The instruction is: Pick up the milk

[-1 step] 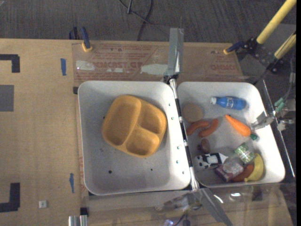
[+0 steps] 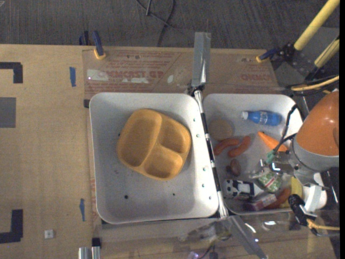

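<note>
The milk [image 2: 239, 187] is a small black-and-white cow-patterned carton. It lies on its side near the front left of the right bin [image 2: 215, 104]. My gripper [image 2: 268, 169] hangs low over the middle right of that bin, a short way to the right of the carton and slightly behind it. It is over a green and white packet [image 2: 273, 182], and I cannot make out anything held in it. The grey arm with its orange band [image 2: 322, 131] covers the bin's right side.
Around the milk lie a blue bottle [image 2: 262, 117], a round tan cookie [image 2: 221, 128], two sausages [image 2: 233, 145], a carrot [image 2: 268, 140], a dark plum-like piece [image 2: 235, 168] and a purple item [image 2: 261, 202]. The left bin [image 2: 108, 193] holds a yellow divided plate [image 2: 154, 143].
</note>
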